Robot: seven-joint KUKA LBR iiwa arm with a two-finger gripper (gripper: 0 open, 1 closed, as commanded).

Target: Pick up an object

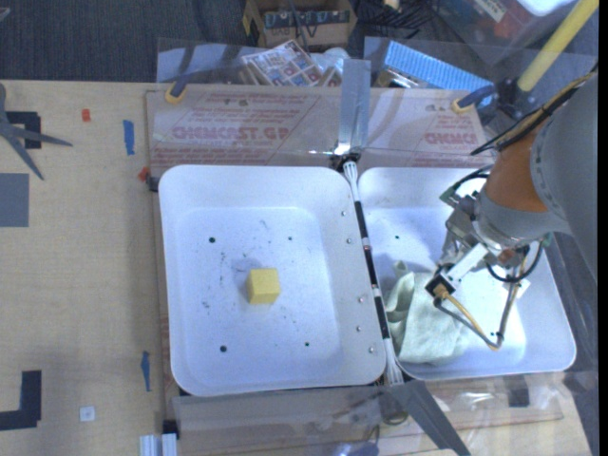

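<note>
Claw (463,253) low over the right bin (543,323); cannot tell whether apart or together. Just beside it, toward the view's left, crumpled pale cloth (423,331) against the dividing wall. Looks soft, light and limp: best pinched at a raised fold. Further out, in the left bin (285,231), small yellow cube (263,286) near the middle; probably light, stiff, easy across two flat faces.

Bright, even light — slightly soft.
</note>
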